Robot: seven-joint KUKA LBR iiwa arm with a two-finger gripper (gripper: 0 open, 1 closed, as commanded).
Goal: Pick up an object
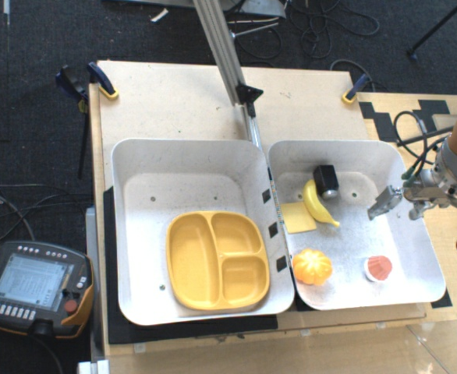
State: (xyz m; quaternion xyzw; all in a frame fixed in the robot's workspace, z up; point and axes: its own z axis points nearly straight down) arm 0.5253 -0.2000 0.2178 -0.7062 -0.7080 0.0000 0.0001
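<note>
My gripper (pixel 396 203) sits at the right bin (pixel 416 244) rim, frame right. Bare floor lies below it toward the red piece (pixel 378 268). Banana (pixel 319 203), black block (pixel 326 180) and orange (pixel 312 266) obstruct leftward travel (centre frame).

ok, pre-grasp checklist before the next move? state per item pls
1. Gripper over the right bin: ok, at its right wall.
2. Finger state: cannot tell.
3. Nothing held yet: cannot tell.
4. Targets in the right bin: ok. Banana, yellow sticky pad, black block, orange gourd, red-topped piece.
5. Isolated target: ok for the red-topped piece; not ok for the banana, which touches block and pad.
6. Yellow divided plate in the left bin, out of the path: ok.
</note>
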